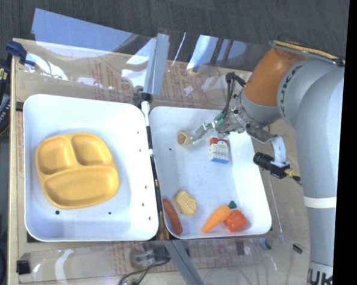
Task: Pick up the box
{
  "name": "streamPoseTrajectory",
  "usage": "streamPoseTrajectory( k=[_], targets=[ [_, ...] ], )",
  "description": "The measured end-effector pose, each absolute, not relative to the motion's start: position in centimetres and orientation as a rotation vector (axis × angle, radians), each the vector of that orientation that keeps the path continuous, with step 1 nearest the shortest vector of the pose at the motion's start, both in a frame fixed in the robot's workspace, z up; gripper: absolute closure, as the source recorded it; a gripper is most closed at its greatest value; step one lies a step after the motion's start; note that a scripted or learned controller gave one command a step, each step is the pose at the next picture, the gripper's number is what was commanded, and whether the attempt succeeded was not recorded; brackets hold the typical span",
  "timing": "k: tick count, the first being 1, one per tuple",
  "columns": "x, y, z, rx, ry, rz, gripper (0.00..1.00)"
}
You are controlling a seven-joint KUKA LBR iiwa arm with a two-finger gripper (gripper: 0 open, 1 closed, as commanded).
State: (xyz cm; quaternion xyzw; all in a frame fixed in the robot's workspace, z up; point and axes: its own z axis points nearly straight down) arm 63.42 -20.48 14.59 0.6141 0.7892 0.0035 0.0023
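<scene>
The pincer [218, 128] hangs over the far side of the right bin [258, 174]; whether it is spread or pressed together cannot be told. The box [219, 151] lies on the bin floor just below it, nearer the camera, apart from it as far as can be seen. Its long axis runs roughly away from the camera, red end toward the pincer, blue end away (its print is too small to read). Left of the pincer lies a tan roll [183, 138]. Far beneath, by the near wall, sit a carrot [216, 218], a red pepper [236, 220], a sausage [173, 216] and a ridged chip [186, 202].
</scene>
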Motion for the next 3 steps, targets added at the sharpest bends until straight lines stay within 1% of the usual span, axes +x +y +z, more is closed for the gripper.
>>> streamPoseTrajectory(
  k=[1,2,3],
  targets=[
    [62.6,-20.8,9.2,1.931,2.481,-0.003,0.0],
    [62.9,-21.1,12.1,2.155,2.285,0.0,0.0],
    [64.7,-20.8,9.2,2.021,2.404,0.001,0.0]
  ],
)
